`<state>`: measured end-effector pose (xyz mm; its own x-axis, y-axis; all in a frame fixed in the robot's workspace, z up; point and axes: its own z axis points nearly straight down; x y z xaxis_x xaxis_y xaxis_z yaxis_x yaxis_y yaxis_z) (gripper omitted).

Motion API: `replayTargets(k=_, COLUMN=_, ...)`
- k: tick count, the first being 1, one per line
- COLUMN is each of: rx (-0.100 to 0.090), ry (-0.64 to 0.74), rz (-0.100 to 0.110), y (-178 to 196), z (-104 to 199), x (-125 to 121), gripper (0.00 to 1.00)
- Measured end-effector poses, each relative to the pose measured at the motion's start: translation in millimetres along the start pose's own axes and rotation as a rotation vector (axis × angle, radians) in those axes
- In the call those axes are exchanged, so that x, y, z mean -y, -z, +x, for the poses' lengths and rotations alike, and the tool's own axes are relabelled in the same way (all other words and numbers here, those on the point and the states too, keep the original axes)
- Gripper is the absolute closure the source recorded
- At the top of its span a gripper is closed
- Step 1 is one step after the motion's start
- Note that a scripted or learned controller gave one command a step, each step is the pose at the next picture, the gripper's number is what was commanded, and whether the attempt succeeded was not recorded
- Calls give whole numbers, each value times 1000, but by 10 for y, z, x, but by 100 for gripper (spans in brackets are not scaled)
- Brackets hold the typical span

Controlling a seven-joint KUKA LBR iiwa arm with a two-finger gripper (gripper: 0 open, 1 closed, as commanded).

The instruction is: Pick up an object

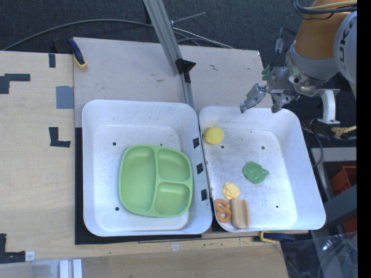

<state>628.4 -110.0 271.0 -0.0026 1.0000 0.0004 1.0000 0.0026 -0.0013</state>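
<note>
From the camera view, the gripper (264, 99) hangs over the far rim of the right bin (307, 172) with its two fingers spread apart and nothing between them, well apart from every object below. In that bin lie a yellow ball (214, 135) near the far left corner, a green leaf (255, 172) toward the middle, and a yellow piece (231, 190), a pretzel (222, 210) and a hot dog (240, 212) clustered by the near left corner (the left bin (95, 155) holds a green divided plate (156, 180)). The ball seems the easiest pick, probably light, stiff toy plastic but prone to roll, so I would close the fingers across its widest middle; the leaf looks flat and thin, hard to get under.
</note>
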Motion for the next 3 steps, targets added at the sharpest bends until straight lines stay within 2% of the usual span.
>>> replayTargets(k=1, rx=0, ry=0, rz=0, y=0, z=0, x=0, gripper=0)
replayTargets(k=3, rx=1, ry=0, rz=5, y=-891, z=33, x=11, gripper=0)
